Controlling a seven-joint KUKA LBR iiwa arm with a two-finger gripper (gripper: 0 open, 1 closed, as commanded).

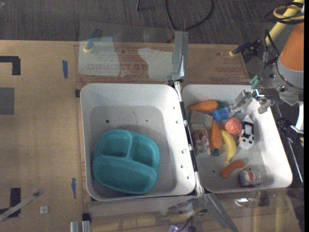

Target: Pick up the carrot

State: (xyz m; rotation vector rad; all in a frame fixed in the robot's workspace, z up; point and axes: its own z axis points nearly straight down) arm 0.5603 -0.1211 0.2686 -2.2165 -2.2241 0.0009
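Note:
An orange carrot (pixel 203 106) lies on its side at the back left of the right bin (pixel 270 163), its thick end pointing right. A second tapered orange piece (pixel 215 135) with a green end stands lengthwise near the bin's middle. My gripper (pixel 251 102) hangs over the back right part of that bin, to the right of the carrot and apart from it. Its two fingers (pixel 240 100) are spread open with bare bin floor between them.
Around the carrot lie a blue toy (pixel 221 114), pink ball (pixel 233 126), black-and-white cow (pixel 247 135), banana (pixel 229 146), orange sausage (pixel 233 168), can (pixel 250 177) and small box (pixel 200 140). The left bin (pixel 125 98) holds a teal divided plate (pixel 126 161).

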